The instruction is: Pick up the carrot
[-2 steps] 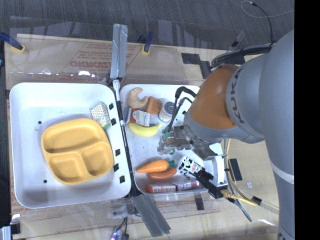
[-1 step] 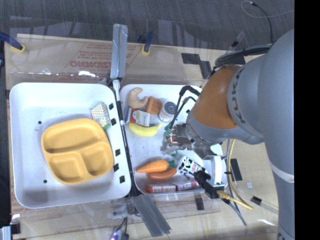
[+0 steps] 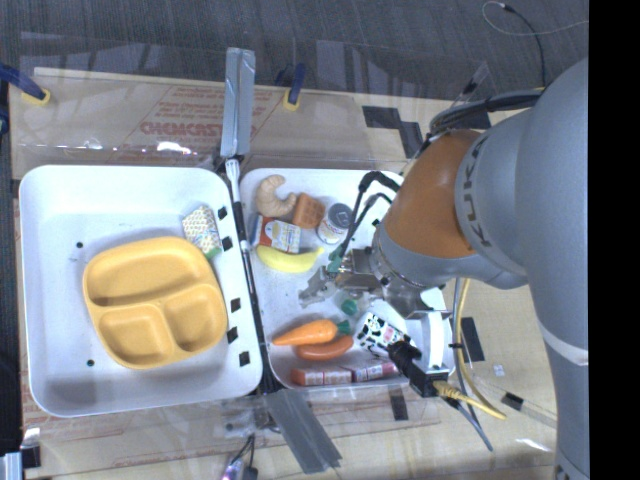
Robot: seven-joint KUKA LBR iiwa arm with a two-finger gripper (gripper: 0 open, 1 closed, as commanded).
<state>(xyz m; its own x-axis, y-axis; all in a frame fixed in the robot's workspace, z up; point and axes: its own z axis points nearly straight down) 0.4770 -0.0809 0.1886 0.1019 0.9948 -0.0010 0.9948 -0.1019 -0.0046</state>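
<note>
Grey arm (image 3: 540,228) with its orange band comes in from 3 o'clock and covers the right side of the right bin (image 3: 300,180), wrist tilted down toward the bin's middle; that pose reads to me as a descent or hover over the clutter, not a lift; counter (image 3: 150,118) under clear sheeting carries both bins side by side, clamped at the 12 o'clock edge, presumably to keep them from sliding; left bin (image 3: 40,268) holds a yellow divided tray (image 3: 150,298) at its centre with a small patterned packet (image 3: 202,230) touching the tray at 1 o'clock; right bin is packed, so access is tight; carrot (image 3: 305,333) lies flat toward 6 o'clock of that bin, tip pointing to 9 o'clock, touching a red-orange item (image 3: 328,349) just below it; a long red stick-shaped packet (image 3: 340,375) sits along the bin's 6 o'clock wall; banana (image 3: 288,260) sits near centre-left, a red-and-white carton (image 3: 283,234) and a brown pastry-shaped toy (image 3: 272,196) above it toward 12 o'clock; a small can (image 3: 334,224) at 1 o'clock; black-and-white cow-patterned item (image 3: 376,334) just right of the carrot; jaws (image 3: 335,280) sit above the carrot, apart from it, nothing visibly between them; how wide they stand I cannot tell, metal parts blur together.
</note>
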